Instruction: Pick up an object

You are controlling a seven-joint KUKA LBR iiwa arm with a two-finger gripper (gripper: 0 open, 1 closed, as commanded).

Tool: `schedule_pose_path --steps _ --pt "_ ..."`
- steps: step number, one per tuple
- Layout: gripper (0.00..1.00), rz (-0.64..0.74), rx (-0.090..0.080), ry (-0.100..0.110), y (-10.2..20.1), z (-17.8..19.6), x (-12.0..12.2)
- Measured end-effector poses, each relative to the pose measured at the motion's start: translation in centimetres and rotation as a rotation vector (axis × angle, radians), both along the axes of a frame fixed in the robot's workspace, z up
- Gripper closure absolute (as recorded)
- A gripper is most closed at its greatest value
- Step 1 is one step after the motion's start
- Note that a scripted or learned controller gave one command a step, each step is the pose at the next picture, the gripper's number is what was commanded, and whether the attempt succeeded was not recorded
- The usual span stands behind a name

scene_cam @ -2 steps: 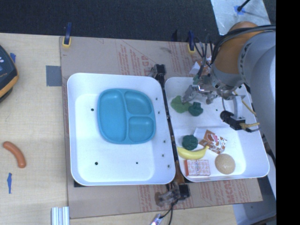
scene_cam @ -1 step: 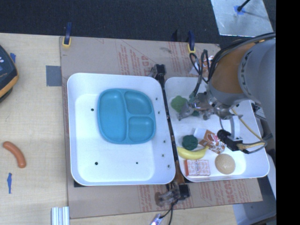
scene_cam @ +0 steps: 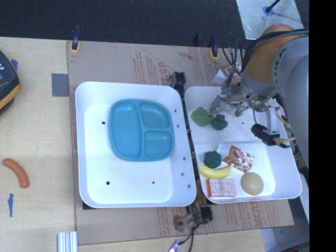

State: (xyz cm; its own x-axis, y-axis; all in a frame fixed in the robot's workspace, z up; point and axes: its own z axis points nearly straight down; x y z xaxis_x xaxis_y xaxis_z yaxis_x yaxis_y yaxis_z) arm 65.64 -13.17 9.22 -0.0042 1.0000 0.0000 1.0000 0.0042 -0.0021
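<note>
Gripper [scene_cam: 223, 106] hung low in the right bin [scene_cam: 283, 190], just above a dark green piece [scene_cam: 219, 122] beside a light green leaf [scene_cam: 200, 116]; finger state could not be told. Blue divided plate [scene_cam: 142, 129] lay in the left bin [scene_cam: 94, 185].

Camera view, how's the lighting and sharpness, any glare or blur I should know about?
Camera view: lighting is even and soft; the left bin reads bright white, with no hard glare, and the blue divided plate casts only a faint shadow. Overall slightly soft; the hand and nearby green toy lack fine detail.
</note>
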Motion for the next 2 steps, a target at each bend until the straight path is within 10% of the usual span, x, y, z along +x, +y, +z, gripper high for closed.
schedule_pose_path --steps 1,2 --pt "0.00 0.000 -0.001 0.002 1.6 0.0 -2.3" --pt "1.00 0.001 -0.001 0.003 1.5 1.0 -2.3"
